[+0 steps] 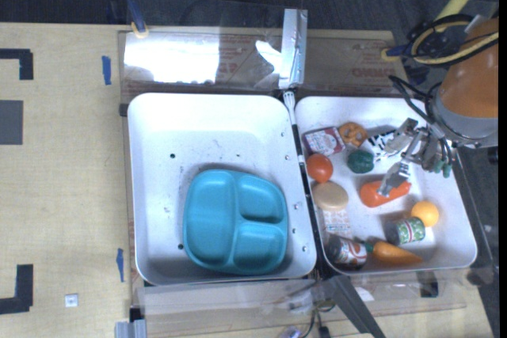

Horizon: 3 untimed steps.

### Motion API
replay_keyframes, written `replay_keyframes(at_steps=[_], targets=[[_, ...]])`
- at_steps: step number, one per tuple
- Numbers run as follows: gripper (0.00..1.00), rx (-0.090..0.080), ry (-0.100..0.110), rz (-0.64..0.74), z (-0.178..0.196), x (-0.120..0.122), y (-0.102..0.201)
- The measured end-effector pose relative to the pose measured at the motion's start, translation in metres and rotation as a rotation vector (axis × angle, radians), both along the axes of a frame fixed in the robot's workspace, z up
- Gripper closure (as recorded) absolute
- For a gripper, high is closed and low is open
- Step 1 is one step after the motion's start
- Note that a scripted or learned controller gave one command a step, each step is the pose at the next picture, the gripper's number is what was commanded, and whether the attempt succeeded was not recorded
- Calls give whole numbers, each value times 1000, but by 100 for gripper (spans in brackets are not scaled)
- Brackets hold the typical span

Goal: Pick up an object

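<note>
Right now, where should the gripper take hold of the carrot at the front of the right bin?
Grip the carrot across its thicker middle, coming straight down. It lies flat, lengthwise along the front wall, tapering rightward; the green can crowds its far side.

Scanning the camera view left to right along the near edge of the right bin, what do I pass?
Dark bottle → orange carrot → green can → yellow-orange ball, slightly farther back.
</note>
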<state>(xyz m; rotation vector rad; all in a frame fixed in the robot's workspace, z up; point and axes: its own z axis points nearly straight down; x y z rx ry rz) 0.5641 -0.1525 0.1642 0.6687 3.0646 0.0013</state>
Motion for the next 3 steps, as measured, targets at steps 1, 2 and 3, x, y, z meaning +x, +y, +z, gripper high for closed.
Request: replay_keyframes(at_steps=[1,2,3], targets=[[0,-2,-5,173,-76,47,35],[0,-5,-7,338,-11,63,-5],[0,-11,-16,478,-45,13,-3]])
